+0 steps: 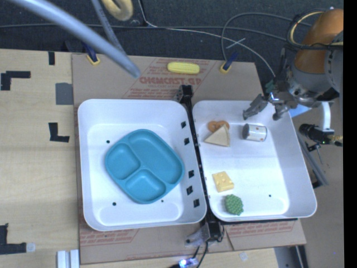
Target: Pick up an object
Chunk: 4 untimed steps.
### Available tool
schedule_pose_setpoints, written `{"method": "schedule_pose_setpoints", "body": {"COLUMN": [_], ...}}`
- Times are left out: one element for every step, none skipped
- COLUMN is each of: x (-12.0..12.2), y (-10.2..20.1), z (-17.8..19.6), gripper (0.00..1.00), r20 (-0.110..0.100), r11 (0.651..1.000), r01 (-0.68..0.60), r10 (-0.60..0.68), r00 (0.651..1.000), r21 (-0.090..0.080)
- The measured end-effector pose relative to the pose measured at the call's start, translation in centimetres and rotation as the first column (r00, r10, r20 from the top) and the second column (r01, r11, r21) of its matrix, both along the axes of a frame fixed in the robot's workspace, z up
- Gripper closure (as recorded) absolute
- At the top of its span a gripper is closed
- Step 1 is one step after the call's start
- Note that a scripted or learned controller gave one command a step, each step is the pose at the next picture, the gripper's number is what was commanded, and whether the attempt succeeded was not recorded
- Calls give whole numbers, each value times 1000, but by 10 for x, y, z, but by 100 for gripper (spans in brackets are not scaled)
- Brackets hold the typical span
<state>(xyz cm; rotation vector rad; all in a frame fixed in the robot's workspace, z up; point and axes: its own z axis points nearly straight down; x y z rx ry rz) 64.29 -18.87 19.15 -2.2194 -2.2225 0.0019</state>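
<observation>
My gripper [264, 110] hangs over the far right corner of the right bin [290, 166], fingers spread open with nothing between them. Just below it lies a small silver can [254, 132] on its side. Left of the can sit a tan wedge [219, 137] and an orange-brown piece [216, 125] touching it. Nearer the front of the same bin are a yellow cheese block [223, 181] and a green bumpy ball [234, 204].
The left bin [89, 149] holds a blue divided plate [144, 165]. A yellow banana-like piece [183, 67] lies on the cardboard behind the bins. A grey pole [67, 21] slants across the top left. Cables loop behind the right bin.
</observation>
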Motion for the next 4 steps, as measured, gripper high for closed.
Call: {"method": "schedule_pose_setpoints", "body": {"x": [9, 9, 10, 16], "y": [3, 4, 4, 14], "z": [-55, -107, -94, -44], "gripper": [0, 0, 100, 100], "r20": [-4, 1, 3, 5], "r11": [1000, 1000, 1000, 1000], "r01": [-2, -2, -3, -1], "r10": [2, 2, 3, 1], "r00": [1000, 1000, 1000, 1000], "r21": [0, -3, -4, 0]}}
